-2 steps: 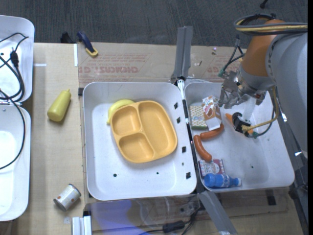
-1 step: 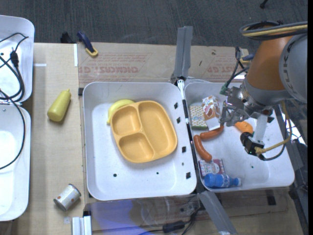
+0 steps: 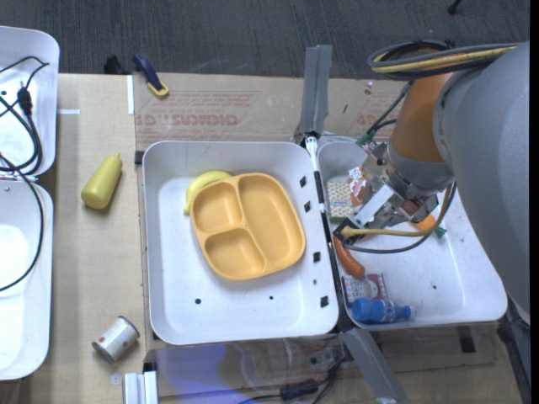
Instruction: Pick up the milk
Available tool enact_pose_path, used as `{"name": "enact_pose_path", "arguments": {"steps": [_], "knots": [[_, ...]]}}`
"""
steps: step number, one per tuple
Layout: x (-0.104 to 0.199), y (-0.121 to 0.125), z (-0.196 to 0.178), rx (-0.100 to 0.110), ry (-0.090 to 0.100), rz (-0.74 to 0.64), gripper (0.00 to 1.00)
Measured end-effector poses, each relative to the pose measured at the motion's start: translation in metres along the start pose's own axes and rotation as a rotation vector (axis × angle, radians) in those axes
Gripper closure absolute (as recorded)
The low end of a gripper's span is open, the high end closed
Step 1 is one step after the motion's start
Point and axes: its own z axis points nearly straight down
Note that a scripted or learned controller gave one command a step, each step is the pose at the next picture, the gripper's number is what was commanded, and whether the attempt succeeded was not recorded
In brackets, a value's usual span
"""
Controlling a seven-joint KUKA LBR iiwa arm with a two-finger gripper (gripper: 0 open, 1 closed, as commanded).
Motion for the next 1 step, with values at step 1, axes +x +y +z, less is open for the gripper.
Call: {"name": "enact_pose_path", "arguments": {"steps": [1], "knots": [[-0.0469,-0.0536,-0.0358,0.001,-0.001,-0.025,1.0]]}}
